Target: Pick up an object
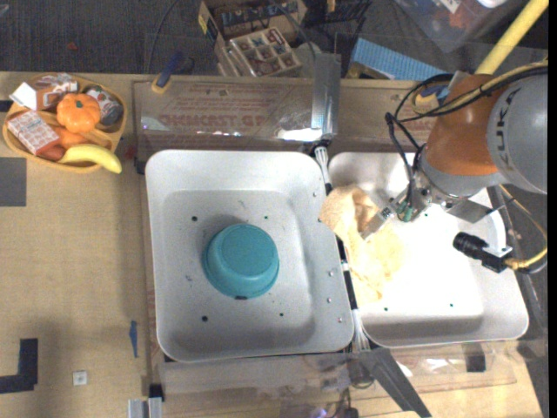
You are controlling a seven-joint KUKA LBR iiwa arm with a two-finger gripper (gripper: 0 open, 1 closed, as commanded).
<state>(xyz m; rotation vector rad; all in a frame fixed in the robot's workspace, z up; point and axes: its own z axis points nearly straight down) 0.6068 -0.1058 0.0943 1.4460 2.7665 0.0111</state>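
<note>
A pale cream cloth (370, 242) lies crumpled along the left side of the right bin (452, 312), its top bunched up near the rim. My gripper (376, 219) reaches in from the right and is down on the cloth's upper part. Its dark fingers press into the bunched fabric, and folds hide how they stand. A teal bowl (243, 259) sits upside down in the middle of the left bin (174, 190), well away from the gripper.
The grey arm with its orange band (466, 142) hangs over the right bin's far right corner, cables looping around it. A black fitting (474, 247) sits at the right bin's right side. A basket of toy food (63, 122) rests far left on the bench.
</note>
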